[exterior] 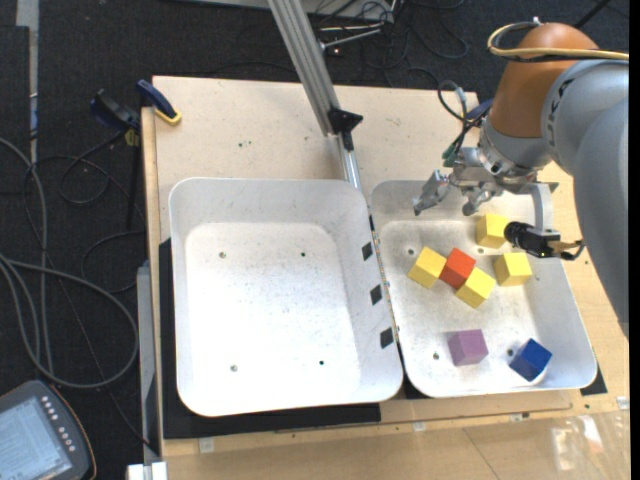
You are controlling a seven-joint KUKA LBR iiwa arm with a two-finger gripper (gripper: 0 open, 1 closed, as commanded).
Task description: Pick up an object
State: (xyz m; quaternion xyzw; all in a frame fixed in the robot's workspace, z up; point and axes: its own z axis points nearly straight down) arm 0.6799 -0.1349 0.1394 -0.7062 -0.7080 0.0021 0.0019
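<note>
The right bin [560,318] holds several blocks. Yellow cubes lie at the back [490,230], at the left [427,266], at the right [513,267] and in the middle [476,287]. An orange-red cube [459,266] sits touching the left and middle yellow ones. Toward the front lie a purple cube [467,347] and a blue cube [530,359]. My gripper [451,199] hangs over the bin's back edge, left of the rear yellow cube. Its fingers [427,197] are spread open with nothing between them.
The left bin [190,268] sits beside the right one, sharing a middle rim. A slanted metal pole [305,53] ends at a black bracket [345,126] just behind the bins. A blue and yellow clamp [155,101] rests at the bench's back left corner.
</note>
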